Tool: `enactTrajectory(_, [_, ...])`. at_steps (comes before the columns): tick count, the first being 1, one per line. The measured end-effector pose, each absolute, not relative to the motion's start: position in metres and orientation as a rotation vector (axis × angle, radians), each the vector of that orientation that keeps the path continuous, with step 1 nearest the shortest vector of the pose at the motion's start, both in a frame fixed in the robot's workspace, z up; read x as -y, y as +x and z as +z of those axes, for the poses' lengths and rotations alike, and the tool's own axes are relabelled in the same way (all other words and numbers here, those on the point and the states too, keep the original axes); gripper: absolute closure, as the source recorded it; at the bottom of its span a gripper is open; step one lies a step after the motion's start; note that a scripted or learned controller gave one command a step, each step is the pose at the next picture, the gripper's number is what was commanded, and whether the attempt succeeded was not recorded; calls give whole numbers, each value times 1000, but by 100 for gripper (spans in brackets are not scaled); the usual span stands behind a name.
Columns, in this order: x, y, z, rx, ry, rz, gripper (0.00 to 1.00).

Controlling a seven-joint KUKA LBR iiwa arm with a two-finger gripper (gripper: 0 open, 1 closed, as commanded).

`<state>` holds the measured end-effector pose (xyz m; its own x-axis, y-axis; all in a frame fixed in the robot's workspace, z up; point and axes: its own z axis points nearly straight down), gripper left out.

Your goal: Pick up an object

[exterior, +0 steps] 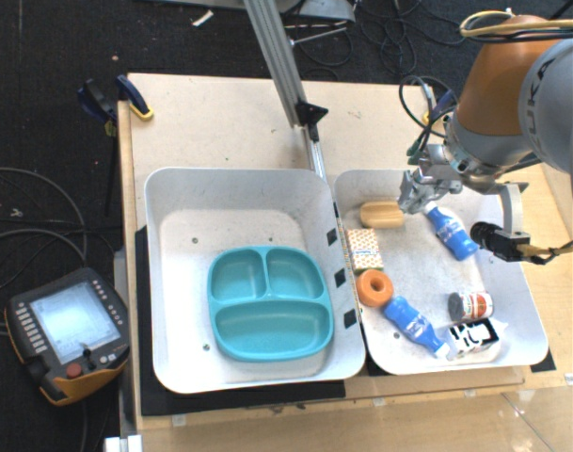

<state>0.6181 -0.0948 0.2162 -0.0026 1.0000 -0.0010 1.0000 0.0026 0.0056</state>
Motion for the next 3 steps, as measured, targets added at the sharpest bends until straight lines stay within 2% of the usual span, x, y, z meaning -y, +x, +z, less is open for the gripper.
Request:
enactTrajectory(1, [95,619,250,-2221,2215,5,100])
enactTrajectory(3, [-10,592,226,-2232,2215,-2,100])
